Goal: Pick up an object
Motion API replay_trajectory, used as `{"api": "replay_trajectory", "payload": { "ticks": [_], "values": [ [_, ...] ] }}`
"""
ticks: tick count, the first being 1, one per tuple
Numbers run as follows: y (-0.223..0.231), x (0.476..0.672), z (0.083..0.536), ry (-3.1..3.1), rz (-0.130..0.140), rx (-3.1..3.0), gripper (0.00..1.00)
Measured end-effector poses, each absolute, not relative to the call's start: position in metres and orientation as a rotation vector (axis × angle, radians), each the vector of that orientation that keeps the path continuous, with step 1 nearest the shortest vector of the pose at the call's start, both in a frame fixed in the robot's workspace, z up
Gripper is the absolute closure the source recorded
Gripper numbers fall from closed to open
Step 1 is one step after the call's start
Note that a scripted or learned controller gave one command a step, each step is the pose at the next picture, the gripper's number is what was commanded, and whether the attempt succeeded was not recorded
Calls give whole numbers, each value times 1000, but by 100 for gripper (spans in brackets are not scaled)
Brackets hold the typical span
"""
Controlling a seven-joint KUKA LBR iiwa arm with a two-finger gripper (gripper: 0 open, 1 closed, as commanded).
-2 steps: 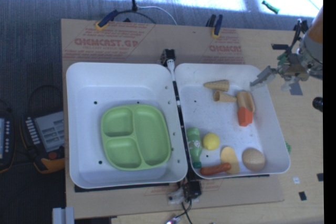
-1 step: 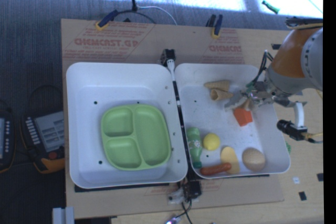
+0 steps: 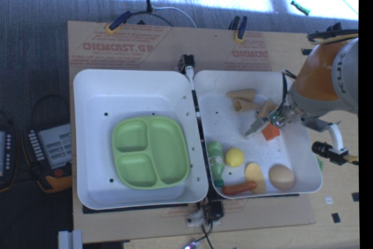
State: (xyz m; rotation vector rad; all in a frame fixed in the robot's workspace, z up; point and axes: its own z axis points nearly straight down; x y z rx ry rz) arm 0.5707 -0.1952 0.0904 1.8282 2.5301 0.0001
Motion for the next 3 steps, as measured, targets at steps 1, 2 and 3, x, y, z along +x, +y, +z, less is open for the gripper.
{"api": "replay_trajectory", "payload": {
  "ticks": [1,2,3],
  "values": [
    [-195,572,102,2525,4,1826,100],
    [-123,521,95,2230,5,2210,100],
    [-30,492,184,2294,0,2148,100]
  ]
}}
